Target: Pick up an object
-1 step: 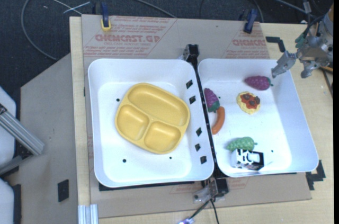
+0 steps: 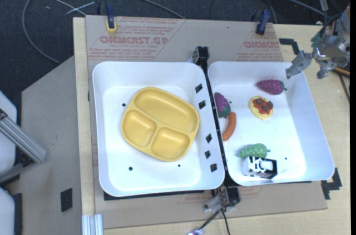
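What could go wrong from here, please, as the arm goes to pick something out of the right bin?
The end effector sits at the right bin's upper rim, so a careless descent could strike the wall. The purple grapes and orange carrot touch each other beside the divider, so a grasp might catch both or hit it. The green toy rests against a black-and-white object, crowding a grasp there.

Left bin (image 2: 105, 117): yellow divided plate (image 2: 159, 123), centred. Right bin (image 2: 311, 117): purple grapes (image 2: 270, 85) at 12 o'clock, pizza toy (image 2: 261, 106) central, carrot (image 2: 229, 125) at 9 o'clock, green item (image 2: 253, 150) at 6 o'clock. Gripper (image 2: 297, 64) over the 1 o'clock rim.
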Available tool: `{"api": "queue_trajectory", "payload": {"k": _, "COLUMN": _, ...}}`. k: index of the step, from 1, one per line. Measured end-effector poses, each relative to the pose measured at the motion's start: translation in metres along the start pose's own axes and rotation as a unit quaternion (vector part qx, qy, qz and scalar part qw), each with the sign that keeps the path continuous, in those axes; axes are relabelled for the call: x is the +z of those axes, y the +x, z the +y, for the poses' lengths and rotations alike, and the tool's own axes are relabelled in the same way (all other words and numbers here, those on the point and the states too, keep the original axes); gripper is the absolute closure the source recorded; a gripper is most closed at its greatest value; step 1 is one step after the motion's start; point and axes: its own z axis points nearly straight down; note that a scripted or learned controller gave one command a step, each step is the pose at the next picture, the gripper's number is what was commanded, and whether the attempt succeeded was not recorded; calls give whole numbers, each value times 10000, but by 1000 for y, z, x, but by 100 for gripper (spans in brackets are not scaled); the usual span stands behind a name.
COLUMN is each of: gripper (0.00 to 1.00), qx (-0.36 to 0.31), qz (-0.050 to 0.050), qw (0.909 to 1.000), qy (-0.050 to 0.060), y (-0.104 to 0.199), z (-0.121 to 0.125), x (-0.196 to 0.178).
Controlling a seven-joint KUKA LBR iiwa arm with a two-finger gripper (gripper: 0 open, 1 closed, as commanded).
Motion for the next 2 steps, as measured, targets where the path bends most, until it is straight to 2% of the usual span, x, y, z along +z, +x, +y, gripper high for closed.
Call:
{"api": "queue_trajectory", "payload": {"k": 1, "gripper": 0, "qx": 8, "qz": 7, "qw": 10000, "qy": 25, "y": -10, "z": -1, "x": 50}}
{"api": "queue_trajectory", "payload": {"k": 2, "gripper": 0, "qx": -5, "qz": 8, "qw": 10000, "qy": 22, "y": -3, "z": 6, "x": 100}}
